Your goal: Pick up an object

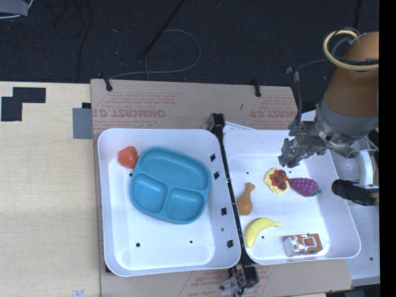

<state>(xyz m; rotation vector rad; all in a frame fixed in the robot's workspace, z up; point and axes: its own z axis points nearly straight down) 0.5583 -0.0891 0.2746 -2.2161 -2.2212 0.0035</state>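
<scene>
Over the right bin's [334,240] far side, my jaws [288,160] hover, state indiscernible; descending here risks nudging the crowded pizza toy [276,180] and grapes [304,186].

The worktop [43,190] is pale wood. A cardboard sheet [185,104] with reversed printed lettering lies flat on it. Two shallow white bins sit on the cardboard sheet, side by side and touching along their inner walls: the left bin [117,252] and the right bin [346,240]. Left of the cardboard sheet, dark rectangular marks [25,101] and a grey patch [81,123] show on the worktop.
</scene>
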